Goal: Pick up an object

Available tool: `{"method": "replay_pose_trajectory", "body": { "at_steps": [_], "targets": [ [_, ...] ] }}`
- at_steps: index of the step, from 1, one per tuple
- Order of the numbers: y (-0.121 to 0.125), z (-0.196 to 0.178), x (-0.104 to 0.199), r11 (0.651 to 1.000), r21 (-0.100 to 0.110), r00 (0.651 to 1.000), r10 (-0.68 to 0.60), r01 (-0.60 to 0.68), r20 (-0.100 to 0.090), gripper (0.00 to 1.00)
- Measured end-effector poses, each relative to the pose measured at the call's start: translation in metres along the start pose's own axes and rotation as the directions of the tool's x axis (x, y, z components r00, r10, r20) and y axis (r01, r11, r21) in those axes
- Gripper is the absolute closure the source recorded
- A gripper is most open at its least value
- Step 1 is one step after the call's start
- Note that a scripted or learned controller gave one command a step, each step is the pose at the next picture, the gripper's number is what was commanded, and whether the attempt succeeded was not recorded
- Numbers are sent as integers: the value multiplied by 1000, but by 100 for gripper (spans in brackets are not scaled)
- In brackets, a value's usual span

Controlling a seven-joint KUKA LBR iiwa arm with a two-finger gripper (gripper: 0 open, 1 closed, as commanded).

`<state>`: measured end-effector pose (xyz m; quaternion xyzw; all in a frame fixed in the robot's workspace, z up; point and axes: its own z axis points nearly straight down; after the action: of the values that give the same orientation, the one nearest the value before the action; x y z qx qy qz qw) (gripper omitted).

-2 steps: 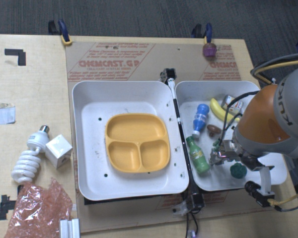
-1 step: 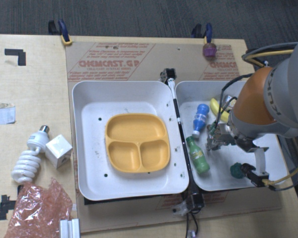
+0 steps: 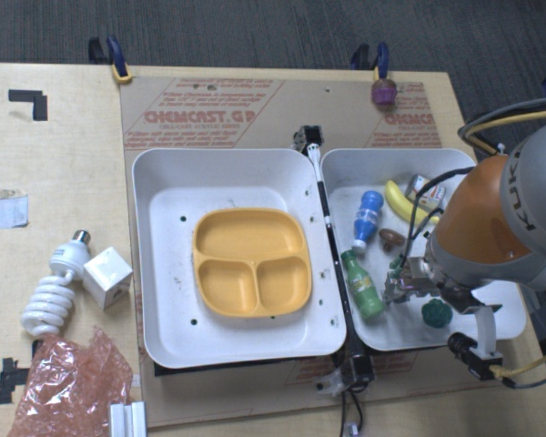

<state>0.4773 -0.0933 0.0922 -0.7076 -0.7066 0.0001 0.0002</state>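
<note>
- arm (image 3: 491, 221) comes in from the right, wrist low over the right bin (image 3: 346, 167)
- gripper (image 3: 402, 285) sits down in that bin, just right of the green bottle (image 3: 361, 285); can't tell whether it's released or clenched, nothing visibly between the fingers
- green bottle lies along the bin's left wall, cap end toward the far side
- blue bottle (image 3: 368, 215) lies beyond it, banana (image 3: 402, 204) to its right, small brown object (image 3: 391, 238) between them
- dark green ball (image 3: 436, 313) close by the gripper's right side
- left bin (image 3: 155, 235) holds a yellow divided tray (image 3: 252, 262)
- bulb (image 3: 53, 291) and white cube (image 3: 107, 276) on the bench left of the bins
</note>
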Motion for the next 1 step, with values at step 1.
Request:
{"method": "replay_pose_trajectory", "body": {
  "at_steps": [1],
  "targets": [
    [35,0,1,1000,-1,1000,-3,3,1,0]
  ]
}}
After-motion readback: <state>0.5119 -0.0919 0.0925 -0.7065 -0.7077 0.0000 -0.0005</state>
